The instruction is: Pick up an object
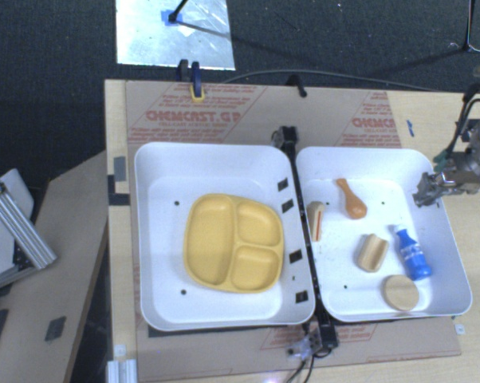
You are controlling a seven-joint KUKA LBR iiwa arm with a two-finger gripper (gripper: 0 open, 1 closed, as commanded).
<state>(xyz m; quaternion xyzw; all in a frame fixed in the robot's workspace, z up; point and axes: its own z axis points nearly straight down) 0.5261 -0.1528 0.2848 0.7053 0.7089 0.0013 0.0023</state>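
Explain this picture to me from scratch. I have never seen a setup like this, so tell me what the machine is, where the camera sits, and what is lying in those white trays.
One camera fixed above a bench looks down at a slant. The machine is a robot arm reaching in from the right; its gripper hangs over the right bin's far edge, with nothing visibly held. The left bin holds a yellow divided plate. The right bin holds small items: a toy hot dog, a tan wooden spoon, a tan block, a blue bottle and a round wooden disc. The arm's job is to pick one up.
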